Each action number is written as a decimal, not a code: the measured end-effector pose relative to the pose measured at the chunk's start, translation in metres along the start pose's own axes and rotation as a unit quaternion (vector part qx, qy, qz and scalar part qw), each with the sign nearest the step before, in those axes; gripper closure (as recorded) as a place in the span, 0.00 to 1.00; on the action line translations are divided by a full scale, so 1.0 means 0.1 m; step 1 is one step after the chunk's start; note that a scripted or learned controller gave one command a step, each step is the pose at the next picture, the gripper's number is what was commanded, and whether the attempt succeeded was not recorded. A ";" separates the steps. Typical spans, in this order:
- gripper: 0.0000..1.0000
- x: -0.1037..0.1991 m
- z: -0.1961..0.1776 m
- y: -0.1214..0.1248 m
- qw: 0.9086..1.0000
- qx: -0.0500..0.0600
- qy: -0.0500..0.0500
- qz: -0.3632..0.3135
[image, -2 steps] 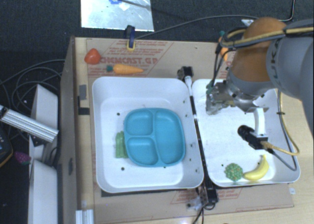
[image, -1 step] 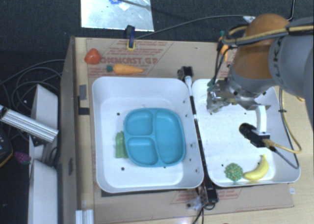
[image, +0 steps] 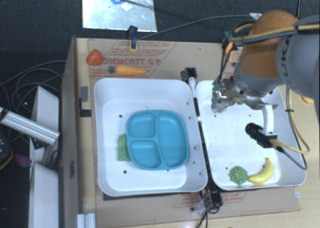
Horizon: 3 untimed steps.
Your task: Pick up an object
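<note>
My gripper (image: 218, 106) hangs over the far left part of the right bin (image: 227, 137), near the divider between the bins. Nothing shows between its fingers. A yellow banana (image: 263, 172) lies at the near right of the right bin. A green bumpy ball (image: 238, 175) rests just left of the banana. In the left bin (image: 107, 117) sits a blue divided plate (image: 156, 138), with a green strip (image: 122, 147) against its left edge.
An orange carrot (image: 129, 70) and a red-orange tomato-like piece (image: 93, 57) lie on the cardboard behind the left bin. A blue clamp (image: 132, 35) stands at the board's far edge. Cables and metal parts lie left of the bench.
</note>
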<state>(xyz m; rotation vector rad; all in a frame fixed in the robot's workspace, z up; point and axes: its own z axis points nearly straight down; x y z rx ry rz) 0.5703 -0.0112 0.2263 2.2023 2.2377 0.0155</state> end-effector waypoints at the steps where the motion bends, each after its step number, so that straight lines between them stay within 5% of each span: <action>1: 1.00 0.01 -0.10 0.01 1.000 -0.001 0.001 -0.002; 2: 1.00 -0.27 0.00 0.12 1.000 0.003 -0.003 0.007; 3: 1.00 0.10 0.16 0.31 1.000 0.003 -0.002 0.006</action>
